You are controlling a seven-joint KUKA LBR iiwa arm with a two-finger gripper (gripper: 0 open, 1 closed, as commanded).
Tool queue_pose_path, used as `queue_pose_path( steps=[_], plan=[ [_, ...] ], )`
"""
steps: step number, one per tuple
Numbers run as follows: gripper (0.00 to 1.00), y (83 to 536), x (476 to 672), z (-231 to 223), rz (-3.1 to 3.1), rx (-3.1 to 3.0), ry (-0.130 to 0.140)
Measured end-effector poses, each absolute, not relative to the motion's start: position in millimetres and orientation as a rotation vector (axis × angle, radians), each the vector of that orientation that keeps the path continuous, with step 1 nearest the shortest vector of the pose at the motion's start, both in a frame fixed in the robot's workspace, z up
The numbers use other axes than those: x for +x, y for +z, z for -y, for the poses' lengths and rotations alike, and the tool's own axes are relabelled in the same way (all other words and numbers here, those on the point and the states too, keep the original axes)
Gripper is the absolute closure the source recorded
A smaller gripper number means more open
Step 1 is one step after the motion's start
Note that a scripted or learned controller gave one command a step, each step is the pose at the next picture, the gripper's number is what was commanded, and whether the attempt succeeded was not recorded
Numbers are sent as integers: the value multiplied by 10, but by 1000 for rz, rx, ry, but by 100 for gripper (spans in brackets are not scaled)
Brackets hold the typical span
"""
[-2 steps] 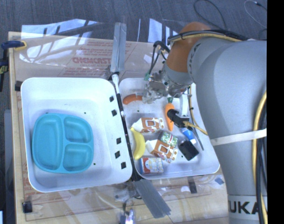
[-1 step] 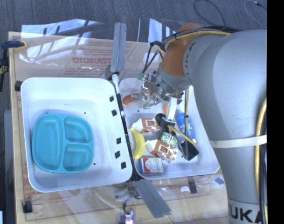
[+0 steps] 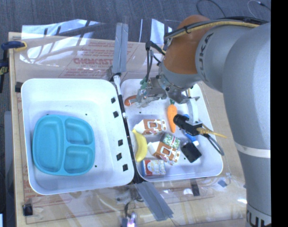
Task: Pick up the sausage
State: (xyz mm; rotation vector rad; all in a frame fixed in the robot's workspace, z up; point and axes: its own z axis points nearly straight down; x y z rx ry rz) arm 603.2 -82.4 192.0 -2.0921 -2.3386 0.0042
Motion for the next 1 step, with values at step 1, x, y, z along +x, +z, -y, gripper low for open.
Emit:
queue_pose_path(
  steps=[1],
  plan=[
    [100,3212,6252,736,2228,-2214,1]
  ],
)
